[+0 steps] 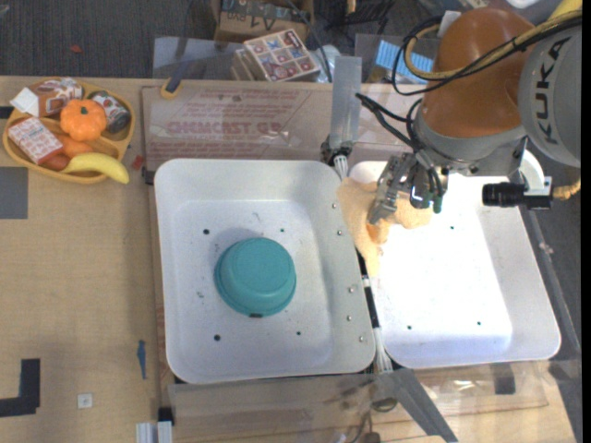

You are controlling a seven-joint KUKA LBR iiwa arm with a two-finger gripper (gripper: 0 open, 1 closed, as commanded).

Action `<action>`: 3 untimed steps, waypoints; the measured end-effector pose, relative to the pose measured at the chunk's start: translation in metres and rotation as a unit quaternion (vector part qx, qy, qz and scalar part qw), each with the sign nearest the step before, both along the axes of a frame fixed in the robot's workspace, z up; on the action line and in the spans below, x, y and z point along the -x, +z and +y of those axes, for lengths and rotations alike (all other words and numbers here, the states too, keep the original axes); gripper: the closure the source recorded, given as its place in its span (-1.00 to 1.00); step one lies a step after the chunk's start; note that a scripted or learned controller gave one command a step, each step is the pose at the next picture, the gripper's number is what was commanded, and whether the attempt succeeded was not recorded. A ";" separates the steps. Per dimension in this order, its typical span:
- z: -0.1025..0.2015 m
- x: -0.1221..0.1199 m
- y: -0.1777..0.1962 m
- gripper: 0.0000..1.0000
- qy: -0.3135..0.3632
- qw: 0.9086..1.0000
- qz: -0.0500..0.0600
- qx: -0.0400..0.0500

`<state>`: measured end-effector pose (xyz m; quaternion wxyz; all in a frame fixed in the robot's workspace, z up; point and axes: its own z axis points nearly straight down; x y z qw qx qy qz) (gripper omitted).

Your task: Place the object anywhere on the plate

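Note:
A teal round plate (256, 276) lies in the middle of the left white bin (185, 192). A flat tan object (362, 212) rests in the upper left corner of the right white bin (480, 312), against the wall between the bins. My gripper (407, 201) hangs over the tan object's right part, pointing down. Its two fingers stand apart, so it is open, one finger (380, 203) over the object and the other further right. The gripper's body hides part of the object. I cannot tell whether the fingertips touch it.
A yellow dish (18, 146) with toy fruit and small boxes sits at the bench's far left. Cardboard (231, 123) lies behind the left bin. Cables and boxes crowd the back. The orange-banded arm (476, 63) looms over the right bin's back edge.

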<state>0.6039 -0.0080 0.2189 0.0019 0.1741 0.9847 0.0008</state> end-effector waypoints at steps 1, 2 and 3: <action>0.038 0.021 -0.005 1.00 0.172 0.985 0.000 0.000; 0.084 0.044 0.002 1.00 0.174 0.985 0.000 0.000; 0.084 0.044 0.002 -1.00 0.174 0.985 0.000 0.000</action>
